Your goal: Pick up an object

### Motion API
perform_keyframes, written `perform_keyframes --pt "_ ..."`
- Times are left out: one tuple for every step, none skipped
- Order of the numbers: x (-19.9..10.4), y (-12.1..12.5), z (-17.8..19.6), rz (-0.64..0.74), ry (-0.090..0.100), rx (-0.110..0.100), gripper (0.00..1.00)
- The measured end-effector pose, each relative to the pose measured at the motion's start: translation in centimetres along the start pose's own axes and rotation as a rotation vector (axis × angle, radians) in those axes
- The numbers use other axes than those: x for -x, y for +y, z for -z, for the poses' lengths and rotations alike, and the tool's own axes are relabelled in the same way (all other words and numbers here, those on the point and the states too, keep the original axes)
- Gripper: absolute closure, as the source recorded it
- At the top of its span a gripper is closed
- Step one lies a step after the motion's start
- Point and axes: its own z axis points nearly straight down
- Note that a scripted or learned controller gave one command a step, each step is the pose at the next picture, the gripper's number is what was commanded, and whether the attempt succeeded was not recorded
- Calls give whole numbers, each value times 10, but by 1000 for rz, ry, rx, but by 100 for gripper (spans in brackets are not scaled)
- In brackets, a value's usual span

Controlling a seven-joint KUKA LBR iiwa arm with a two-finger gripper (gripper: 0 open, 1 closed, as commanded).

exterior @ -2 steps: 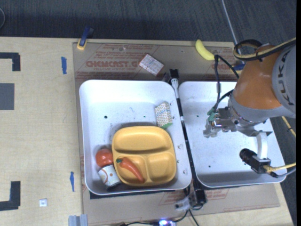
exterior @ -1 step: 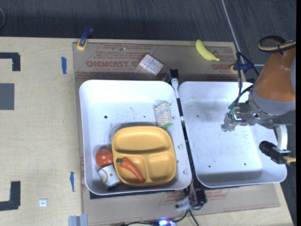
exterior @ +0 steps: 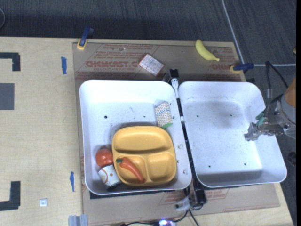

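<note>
My gripper (exterior: 254,132) hangs over the right edge of the right bin (exterior: 221,140), its fingers pointing left with nothing visible between them. In the left bin (exterior: 94,126) lies a yellow divided tray (exterior: 150,145) with an orange carrot-like toy (exterior: 130,168) in its front compartment. A red-orange ball (exterior: 103,157) and a small white-and-orange can (exterior: 108,175) lie beside the tray's left edge. A small patterned packet (exterior: 163,113) rests near the left bin's right wall.
Behind the bins, on the brown board, lie a yellow banana (exterior: 206,51) and a small checked packet (exterior: 151,64). Blue clamps (exterior: 84,36) hold the board's back corners. Cables run at the front between the bins.
</note>
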Motion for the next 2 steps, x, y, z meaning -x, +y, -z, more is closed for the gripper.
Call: perform_keyframes --pt "-70 -3 25 2 0 2 100" --pt "-92 -18 28 2 1 0 100"
